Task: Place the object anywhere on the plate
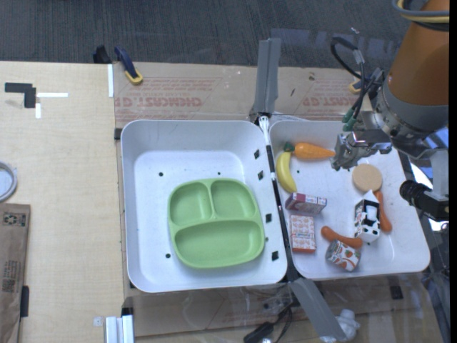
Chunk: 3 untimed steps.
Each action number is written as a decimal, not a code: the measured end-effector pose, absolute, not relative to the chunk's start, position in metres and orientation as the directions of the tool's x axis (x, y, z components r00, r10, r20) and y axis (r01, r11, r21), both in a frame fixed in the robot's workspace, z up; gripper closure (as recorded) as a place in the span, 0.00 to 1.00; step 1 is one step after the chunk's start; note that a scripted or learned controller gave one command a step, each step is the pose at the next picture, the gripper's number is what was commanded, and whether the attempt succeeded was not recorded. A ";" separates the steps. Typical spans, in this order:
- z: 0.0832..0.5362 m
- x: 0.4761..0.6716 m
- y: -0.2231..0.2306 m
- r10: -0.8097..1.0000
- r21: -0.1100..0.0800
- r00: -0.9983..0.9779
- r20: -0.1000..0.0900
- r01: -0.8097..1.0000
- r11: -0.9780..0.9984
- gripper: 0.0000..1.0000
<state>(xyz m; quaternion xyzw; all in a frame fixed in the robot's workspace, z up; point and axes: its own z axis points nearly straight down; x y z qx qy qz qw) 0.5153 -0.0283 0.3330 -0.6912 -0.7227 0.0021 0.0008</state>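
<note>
Two white bins sit side by side on the tabletop (64,156). The left bin (143,191) holds a green plate (214,224) with three compartments, lying flat near the bin's centre; nothing rests on the plate.

The right bin (407,256) holds the loose objects. A yellow banana (285,171) lies along the bin's left wall, with an orange carrot (313,151) just beside its upper end. Below the banana sit a small pink-and-white box (306,204) and a second, red-patterned box (303,234), close together. A round tan disc (367,177) lies toward the right, with a slim orange piece (383,213) below it and a black-and-white cow figure (367,220) touching that piece. An orange sausage shape (337,234) and a tilted can (343,256) lie near the bin's front edge.

The gripper (348,152) hangs over the upper part of the right bin, between the carrot's tip and the tan disc. Whether the fingers are released or clenched cannot be told from this view, and no object is seen between them. Every candidate object lies in the right bin, well apart from the plate.
</note>
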 end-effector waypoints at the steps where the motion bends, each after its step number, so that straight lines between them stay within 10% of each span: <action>1: 0.197 0.497 0.070 0.951 -0.004 0.308 -0.004 0.951 -0.308 1.00; 2: 0.368 0.479 -0.002 0.988 -0.001 0.153 -0.003 0.988 -0.153 1.00; 3: 0.190 0.489 0.039 0.942 -0.005 0.335 -0.003 0.942 -0.335 1.00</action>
